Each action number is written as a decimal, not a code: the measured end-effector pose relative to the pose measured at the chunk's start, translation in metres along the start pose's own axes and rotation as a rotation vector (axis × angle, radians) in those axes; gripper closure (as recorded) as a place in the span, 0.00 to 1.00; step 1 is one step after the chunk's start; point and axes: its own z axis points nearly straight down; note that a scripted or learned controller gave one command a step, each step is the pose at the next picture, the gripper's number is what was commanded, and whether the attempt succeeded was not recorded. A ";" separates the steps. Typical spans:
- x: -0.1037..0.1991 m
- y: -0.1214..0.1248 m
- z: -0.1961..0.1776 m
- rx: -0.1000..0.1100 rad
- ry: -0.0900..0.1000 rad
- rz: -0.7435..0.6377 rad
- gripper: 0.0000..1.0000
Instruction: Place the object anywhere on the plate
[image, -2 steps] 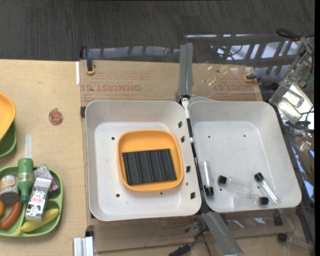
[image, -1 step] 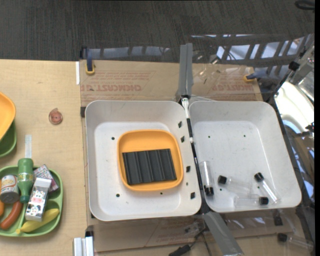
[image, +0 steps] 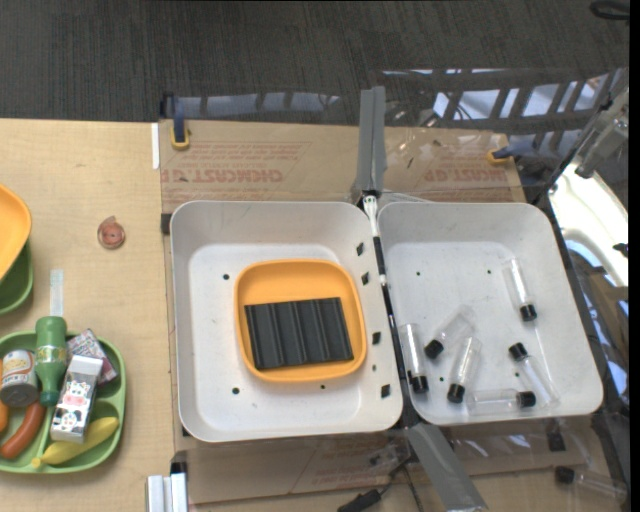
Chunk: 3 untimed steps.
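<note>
Claw state: I cannot tell whether it is spread or pressed together. Wooden bench (image: 80, 180) carries two shallow white bins side by side. Left white bin (image: 200, 330) holds the orange rounded-square plastic plate (image: 300, 278), lying flat near its middle; a black ribbed rectangular mat (image: 300, 333) lies on the plate. Right white bin (image: 470, 250) holds several clear plastic tubes with black caps (image: 520, 290), scattered over its near half, well apart from the plate.

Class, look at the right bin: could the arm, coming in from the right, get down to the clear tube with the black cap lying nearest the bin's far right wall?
Probably yes. The tube lies alone, apart from the other tubes, nothing above it.
</note>
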 end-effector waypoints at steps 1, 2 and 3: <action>0.001 -0.001 0.063 -0.001 0.001 -0.233 0.00; 0.003 -0.002 0.089 -0.002 0.001 -0.549 0.00; 0.000 0.001 0.108 -0.002 0.000 -0.648 0.00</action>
